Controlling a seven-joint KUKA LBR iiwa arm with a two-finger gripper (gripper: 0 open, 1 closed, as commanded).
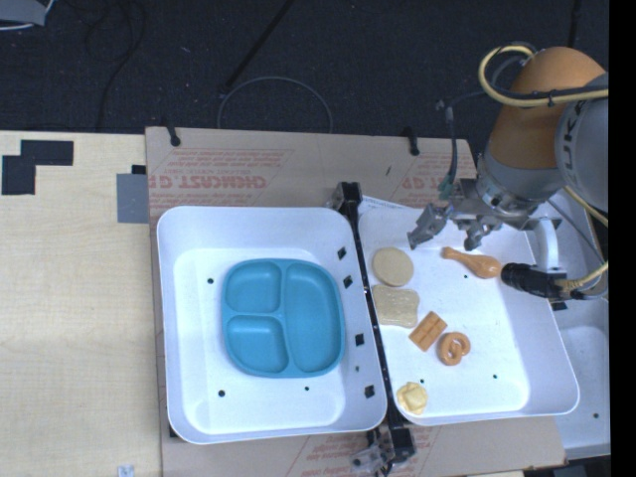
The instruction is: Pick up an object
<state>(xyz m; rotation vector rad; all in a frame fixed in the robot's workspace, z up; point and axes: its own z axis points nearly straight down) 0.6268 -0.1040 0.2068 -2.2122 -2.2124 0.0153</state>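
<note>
My gripper hangs over the back of the right bin, open, with nothing between its fingers. Just below and to its right a tan drumstick lies on the bin floor. A round tan cookie sits to the gripper's lower left. Further forward lie a pale bread slice, an orange cracker, a small pretzel and a yellow piece near the front edge.
The left bin holds a blue divided plate in its middle. A black divider runs between the two bins. The right half of the right bin's floor is bare.
</note>
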